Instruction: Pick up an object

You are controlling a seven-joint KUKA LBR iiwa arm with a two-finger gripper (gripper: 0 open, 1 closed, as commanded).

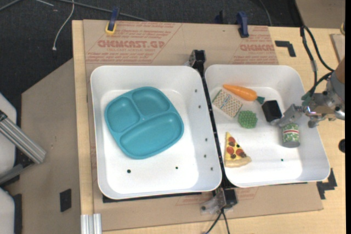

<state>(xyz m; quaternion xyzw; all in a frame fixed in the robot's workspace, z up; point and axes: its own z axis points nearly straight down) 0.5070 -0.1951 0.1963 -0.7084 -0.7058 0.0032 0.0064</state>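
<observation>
My gripper (308, 111) hangs over the right edge of the right bin (263, 171), with the arm coming in from the right. Just below and left of it in the view a small can (290, 135) with a green and red label stands upright on the bin floor. I cannot tell whether the gripper touches the can. Further left in the same bin lie an orange carrot (239, 92), a pale patterned wedge (227, 103), a round green piece (247, 119) and a pizza slice (235, 150).
A teal divided plate (143, 121) lies in the left bin (104, 172). A black divider (207, 112) runs between the two bins. Blue clamps (113, 18) (242, 23) hold the cardboard sheet at the back.
</observation>
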